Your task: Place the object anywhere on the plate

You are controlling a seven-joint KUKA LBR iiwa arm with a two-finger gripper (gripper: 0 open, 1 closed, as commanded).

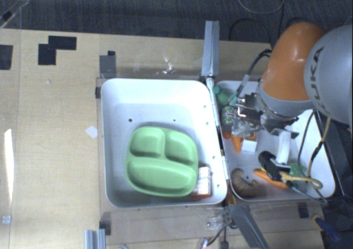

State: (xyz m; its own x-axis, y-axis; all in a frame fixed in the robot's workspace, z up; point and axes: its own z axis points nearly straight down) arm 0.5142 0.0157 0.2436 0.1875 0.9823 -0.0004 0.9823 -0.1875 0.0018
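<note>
A green plate (162,161) with three compartments lies in the left bin (116,132), toward its front. My gripper (239,126) hangs low over the left part of the right bin (330,184), close to the wall between the bins. Right below it lies a small orange piece (237,144). A green and orange item (227,113) sits beside the gripper on its left. Whether anything is between the fingers is hidden by the wrist.
A small white and orange box (204,182) lies in the left bin against the plate's right front edge. In the right bin I see a green thing (220,96) at the back left, a brown round object (246,183) at the front and an orange thing (269,178) beside it.
</note>
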